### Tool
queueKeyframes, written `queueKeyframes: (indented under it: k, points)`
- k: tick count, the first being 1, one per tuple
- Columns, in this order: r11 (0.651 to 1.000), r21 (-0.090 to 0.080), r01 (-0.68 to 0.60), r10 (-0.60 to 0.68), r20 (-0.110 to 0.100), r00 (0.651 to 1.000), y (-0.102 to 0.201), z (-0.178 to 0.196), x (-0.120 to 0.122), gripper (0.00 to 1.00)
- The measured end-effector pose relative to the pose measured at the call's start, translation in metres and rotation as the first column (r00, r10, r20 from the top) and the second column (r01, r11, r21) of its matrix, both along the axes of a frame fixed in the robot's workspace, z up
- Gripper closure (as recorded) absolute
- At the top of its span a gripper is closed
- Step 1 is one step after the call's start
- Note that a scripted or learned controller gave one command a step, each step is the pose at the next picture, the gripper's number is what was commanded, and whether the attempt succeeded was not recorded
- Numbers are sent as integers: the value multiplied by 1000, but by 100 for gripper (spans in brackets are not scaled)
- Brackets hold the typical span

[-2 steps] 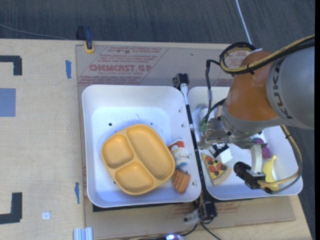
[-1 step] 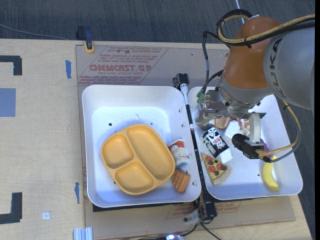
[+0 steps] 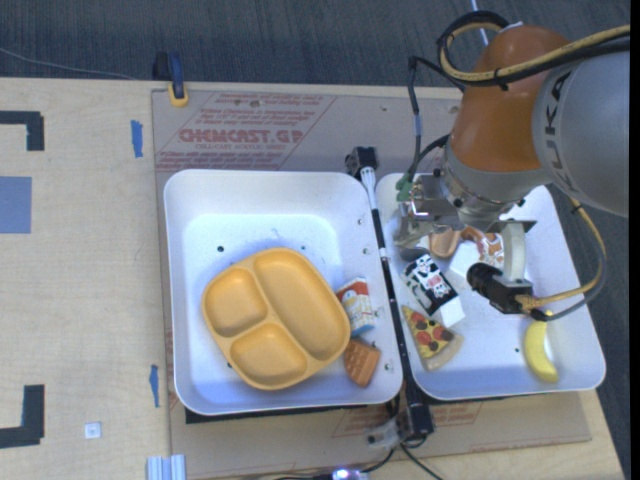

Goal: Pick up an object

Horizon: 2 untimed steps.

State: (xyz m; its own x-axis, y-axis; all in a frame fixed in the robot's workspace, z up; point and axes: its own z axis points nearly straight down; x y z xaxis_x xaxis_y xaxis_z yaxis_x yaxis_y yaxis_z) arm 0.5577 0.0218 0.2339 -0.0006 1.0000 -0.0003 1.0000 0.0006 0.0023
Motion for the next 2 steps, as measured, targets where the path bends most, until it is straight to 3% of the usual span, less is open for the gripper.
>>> queueKeyframes:
  k: [1, 2]
  points:
    - [1000, 0, -1, 1, -1, 1000, 21, -5, 55, 100]
    - [1000, 1, 1, -1, -5, 1000, 37, -29, -43, 100]
